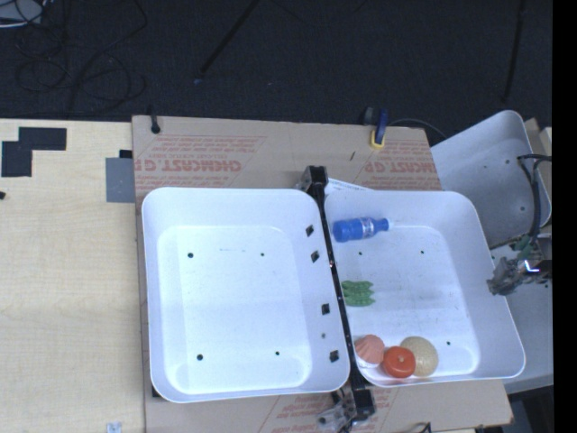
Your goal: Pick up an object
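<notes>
Red cap, far end effector.

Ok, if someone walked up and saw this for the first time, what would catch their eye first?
Probably the blue bottle lying on its side near the far edge of the right bin. Next, the cluster in that bin's near corner: a red round piece between a pinkish one and a pale yellowish one, with a small green thing by the divider. The gripper sits outside the bin's right rim.
</notes>
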Robot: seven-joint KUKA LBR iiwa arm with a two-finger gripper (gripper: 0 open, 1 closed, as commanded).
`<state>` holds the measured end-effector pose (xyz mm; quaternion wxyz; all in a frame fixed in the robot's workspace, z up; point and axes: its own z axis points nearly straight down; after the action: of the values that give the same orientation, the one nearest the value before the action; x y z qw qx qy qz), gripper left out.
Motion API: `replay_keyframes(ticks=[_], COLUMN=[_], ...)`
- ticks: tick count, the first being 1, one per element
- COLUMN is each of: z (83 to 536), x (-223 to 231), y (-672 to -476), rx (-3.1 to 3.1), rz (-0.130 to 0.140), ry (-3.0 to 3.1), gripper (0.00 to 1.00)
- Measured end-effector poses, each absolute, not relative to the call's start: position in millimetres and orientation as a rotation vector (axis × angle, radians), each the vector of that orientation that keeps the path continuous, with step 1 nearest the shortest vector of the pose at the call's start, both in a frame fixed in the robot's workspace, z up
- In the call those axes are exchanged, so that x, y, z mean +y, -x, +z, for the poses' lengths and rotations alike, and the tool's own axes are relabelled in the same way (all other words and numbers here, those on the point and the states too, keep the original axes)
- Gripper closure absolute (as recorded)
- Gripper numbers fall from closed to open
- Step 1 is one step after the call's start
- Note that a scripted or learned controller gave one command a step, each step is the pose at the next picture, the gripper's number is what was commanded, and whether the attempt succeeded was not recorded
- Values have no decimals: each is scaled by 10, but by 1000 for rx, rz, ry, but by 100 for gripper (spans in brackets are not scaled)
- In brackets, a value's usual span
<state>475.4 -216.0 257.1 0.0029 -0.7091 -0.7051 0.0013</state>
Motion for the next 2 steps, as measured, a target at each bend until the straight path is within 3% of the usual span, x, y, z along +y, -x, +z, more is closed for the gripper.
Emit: replay_keyframes(ticks=[2], z=[2756], x=[-2171], y=[-4754], rx=[-2211], rz=[6], ry=[2218], gripper=[100])
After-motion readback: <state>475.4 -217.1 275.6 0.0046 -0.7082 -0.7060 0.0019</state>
